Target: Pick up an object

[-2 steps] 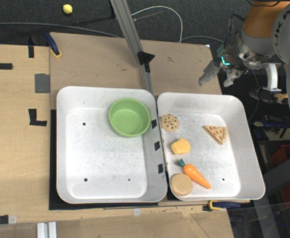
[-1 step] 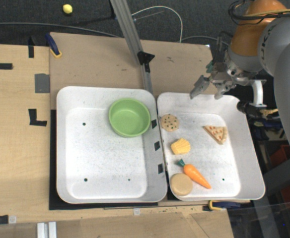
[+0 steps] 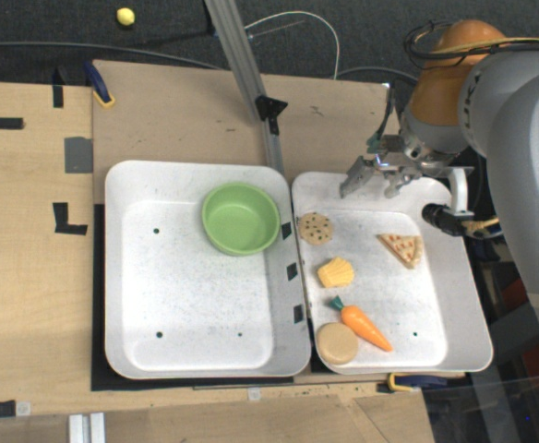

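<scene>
My gripper (image 3: 373, 184) hangs over the far edge of the right bin (image 3: 454, 340), its two grey fingers spread open with nothing between them. Below it in that bin lie a round cookie (image 3: 315, 228), a pizza-slice wedge (image 3: 401, 248), a yellow corn piece (image 3: 336, 271), an orange carrot (image 3: 365, 327) and a tan round bun (image 3: 337, 343). The cookie is the nearest of these to the fingers, a little toward the lower left of them.
The left bin (image 3: 149, 330) holds a green bowl (image 3: 240, 217) at its far right side. A grey pole (image 3: 242, 63) slants down to the gap between the bins. Cables run behind the bench, and a small yellow ball (image 3: 125, 16) lies on the dark floor.
</scene>
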Motion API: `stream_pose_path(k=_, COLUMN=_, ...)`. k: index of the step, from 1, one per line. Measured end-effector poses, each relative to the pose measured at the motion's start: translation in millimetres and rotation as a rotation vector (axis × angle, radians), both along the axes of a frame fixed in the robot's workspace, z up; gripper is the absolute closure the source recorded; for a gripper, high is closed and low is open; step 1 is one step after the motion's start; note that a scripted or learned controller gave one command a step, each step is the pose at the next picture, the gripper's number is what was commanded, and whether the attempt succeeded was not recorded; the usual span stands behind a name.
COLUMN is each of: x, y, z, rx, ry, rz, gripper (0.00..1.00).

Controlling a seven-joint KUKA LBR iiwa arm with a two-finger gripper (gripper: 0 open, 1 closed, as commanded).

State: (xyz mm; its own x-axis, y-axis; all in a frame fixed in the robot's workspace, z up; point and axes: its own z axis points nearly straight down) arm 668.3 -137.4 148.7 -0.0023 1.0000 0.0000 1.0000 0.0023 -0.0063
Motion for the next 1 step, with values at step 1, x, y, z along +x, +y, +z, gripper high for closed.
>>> stream_pose_path(k=1, x=-1.2, y=0.3, z=-52.0, rx=-0.001, ry=0.003, rz=-0.001, gripper=0.0)
